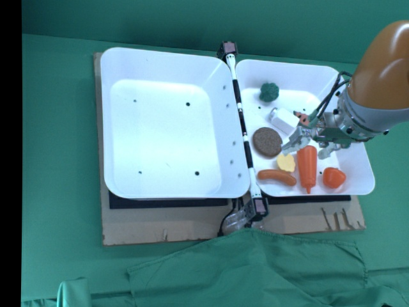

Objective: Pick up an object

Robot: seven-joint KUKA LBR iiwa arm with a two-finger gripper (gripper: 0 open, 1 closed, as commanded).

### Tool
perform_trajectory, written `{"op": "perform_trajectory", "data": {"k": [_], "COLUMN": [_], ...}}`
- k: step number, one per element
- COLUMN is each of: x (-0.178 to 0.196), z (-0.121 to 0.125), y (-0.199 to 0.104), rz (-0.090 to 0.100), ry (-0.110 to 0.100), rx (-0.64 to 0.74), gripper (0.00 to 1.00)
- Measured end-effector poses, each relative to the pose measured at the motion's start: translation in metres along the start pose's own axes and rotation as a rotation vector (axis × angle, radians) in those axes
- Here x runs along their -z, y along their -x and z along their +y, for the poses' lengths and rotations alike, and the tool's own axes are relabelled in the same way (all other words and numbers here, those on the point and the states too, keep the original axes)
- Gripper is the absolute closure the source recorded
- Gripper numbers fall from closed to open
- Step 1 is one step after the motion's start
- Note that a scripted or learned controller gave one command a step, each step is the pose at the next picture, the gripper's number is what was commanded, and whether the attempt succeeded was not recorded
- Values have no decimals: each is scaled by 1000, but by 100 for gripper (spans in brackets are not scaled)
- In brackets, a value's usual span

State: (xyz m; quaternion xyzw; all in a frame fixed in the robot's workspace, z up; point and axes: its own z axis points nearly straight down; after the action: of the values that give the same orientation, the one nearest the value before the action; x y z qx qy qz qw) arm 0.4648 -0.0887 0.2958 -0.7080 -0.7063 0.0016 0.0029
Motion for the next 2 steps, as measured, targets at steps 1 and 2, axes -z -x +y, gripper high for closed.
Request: {"op": "perform_trajectory", "data": {"k": [1,2], "x": [-103,-111], "z": [1,9], "y": [18,91], "rz": [-1,-6], "ry": [-2,26], "rx": [-4,-2], "gripper": [0,0]}}
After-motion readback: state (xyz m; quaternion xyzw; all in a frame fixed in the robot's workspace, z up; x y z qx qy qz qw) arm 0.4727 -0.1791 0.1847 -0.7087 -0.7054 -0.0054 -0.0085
